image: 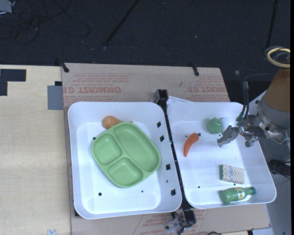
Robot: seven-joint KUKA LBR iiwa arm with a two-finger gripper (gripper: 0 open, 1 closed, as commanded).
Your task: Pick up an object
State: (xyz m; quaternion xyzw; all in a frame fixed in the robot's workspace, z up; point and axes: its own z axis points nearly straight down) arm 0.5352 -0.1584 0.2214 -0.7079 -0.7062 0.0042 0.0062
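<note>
My gripper (pixel 239 135) hangs over the right part of the right bin (pixel 206 199), its fingers spread open with nothing between them. Just left of it and a little farther back sits a small green round object (pixel 214 125). An orange carrot-like piece (pixel 190 144) lies near the middle of that bin. Toward the front right lie a small patterned packet (pixel 232 174) and a green bottle (pixel 237 194) on its side.
The left bin (pixel 83 199) holds a green divided plate (pixel 126 153) with an orange ball (pixel 110 122) behind it. A black divider (pixel 169 151) runs between the bins. Cardboard lies under both bins.
</note>
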